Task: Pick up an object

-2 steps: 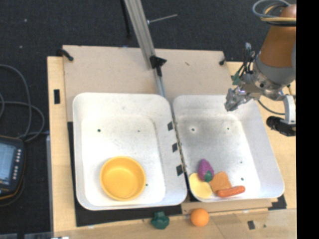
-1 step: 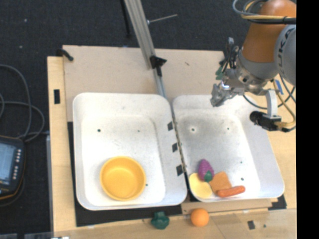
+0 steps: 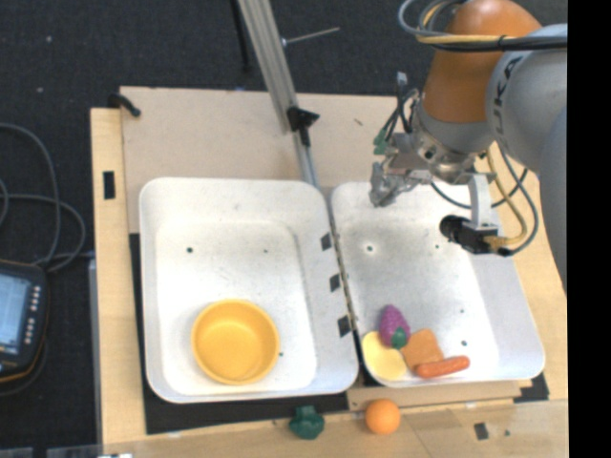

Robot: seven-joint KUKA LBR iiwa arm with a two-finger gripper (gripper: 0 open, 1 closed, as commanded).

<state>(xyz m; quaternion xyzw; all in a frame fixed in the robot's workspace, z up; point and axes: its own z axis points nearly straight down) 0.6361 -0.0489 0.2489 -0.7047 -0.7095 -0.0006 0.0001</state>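
Camera view: claw [image 3: 385, 191], grip state indeterminate, hangs over right bin's [image 3: 496, 299] far edge, well apart from purple [image 3: 392, 324], orange [image 3: 421, 346] and yellow [image 3: 382, 358] toys clustered in its near-left corner; left bin [image 3: 172, 227] holds bowl [image 3: 235, 341].

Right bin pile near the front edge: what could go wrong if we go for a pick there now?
1. The purple piece, orange block, carrot and yellow piece are packed together, so a grasp may catch two or slip.
2. They hug the right bin's front wall, risking a collision.
3. The gripper sits far back, so it needs a long travel.
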